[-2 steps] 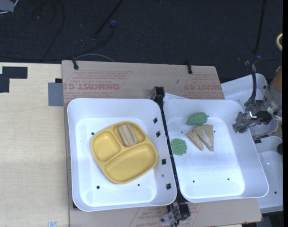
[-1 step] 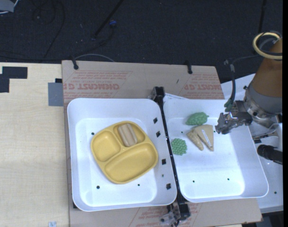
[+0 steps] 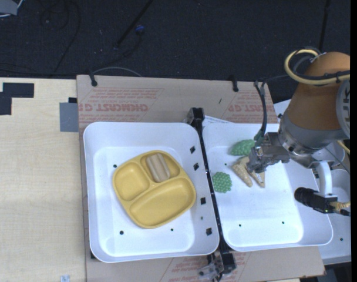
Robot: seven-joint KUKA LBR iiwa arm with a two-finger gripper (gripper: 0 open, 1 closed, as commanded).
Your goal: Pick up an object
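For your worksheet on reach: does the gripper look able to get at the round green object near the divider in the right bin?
Probably yes. The round green object lies apart from the tan pieces, uncovered, with the gripper close by.

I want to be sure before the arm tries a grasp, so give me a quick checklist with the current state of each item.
1. Gripper over the right bin: ok.
2. Gripper above a target, the tan wedge pieces: ok.
3. Object between gripper fingers: cannot tell.
4. Neighbours apart from target: green ball apart, ok; green leafy piece close to the gripper, not ok.
5. Yellow tray in the left bin, away from the arm: ok.
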